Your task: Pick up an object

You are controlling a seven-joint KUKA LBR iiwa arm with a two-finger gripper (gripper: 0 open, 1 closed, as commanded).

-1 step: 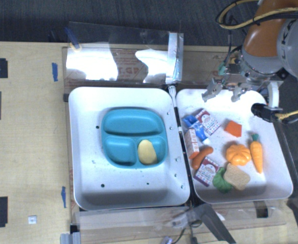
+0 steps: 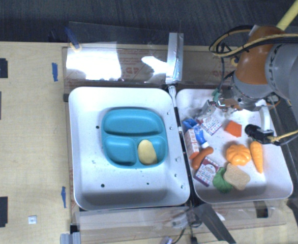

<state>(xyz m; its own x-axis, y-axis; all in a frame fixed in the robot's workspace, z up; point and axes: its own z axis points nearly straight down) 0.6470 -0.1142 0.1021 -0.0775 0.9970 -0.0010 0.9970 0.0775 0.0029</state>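
Gripper (image 2: 221, 101) at right bin (image 2: 281, 187) upper left, finger state unclear (arm overhead); packets (image 2: 206, 126), orange block (image 2: 233, 128), carrot (image 2: 257, 156) crowd below.

1. Cut off by the right edge: grey arm (image 2: 290, 75); its far side unseen.
2. Partly covered by the bread slice (image 2: 237, 177): green toy (image 2: 220, 181); kind unclear.
3. Too small to read: packets (image 2: 206, 172).

No legible text on the printed packets (image 2: 206, 172).
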